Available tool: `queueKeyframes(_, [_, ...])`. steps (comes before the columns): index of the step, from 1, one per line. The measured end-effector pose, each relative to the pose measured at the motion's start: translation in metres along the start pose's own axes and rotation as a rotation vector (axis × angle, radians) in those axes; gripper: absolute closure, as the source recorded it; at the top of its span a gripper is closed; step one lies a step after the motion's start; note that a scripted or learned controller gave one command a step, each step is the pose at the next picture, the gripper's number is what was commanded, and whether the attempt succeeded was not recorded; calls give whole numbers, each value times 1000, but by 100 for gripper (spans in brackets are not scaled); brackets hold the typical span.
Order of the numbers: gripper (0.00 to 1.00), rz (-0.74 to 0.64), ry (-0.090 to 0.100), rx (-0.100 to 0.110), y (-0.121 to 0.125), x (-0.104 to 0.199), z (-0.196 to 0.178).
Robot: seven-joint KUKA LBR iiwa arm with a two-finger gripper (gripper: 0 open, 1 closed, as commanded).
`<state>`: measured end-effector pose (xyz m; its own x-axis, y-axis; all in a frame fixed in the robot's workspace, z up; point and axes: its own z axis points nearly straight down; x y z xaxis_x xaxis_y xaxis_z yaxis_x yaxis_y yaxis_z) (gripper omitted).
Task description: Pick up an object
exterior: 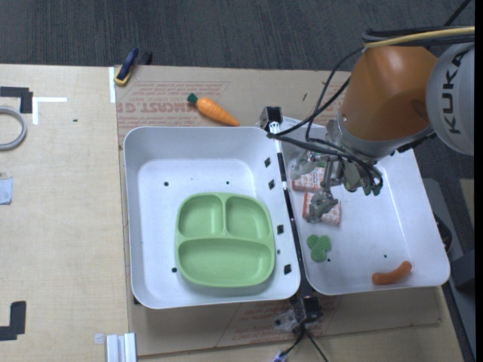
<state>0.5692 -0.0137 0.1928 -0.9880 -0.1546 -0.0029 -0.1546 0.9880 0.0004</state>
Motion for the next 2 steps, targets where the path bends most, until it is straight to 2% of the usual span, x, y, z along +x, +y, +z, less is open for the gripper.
queueKeyframes(1, [0,-229,-1,0,-5,4,0])
queueKeyframes(2, [0,-405,-2,0,-24,3,0])
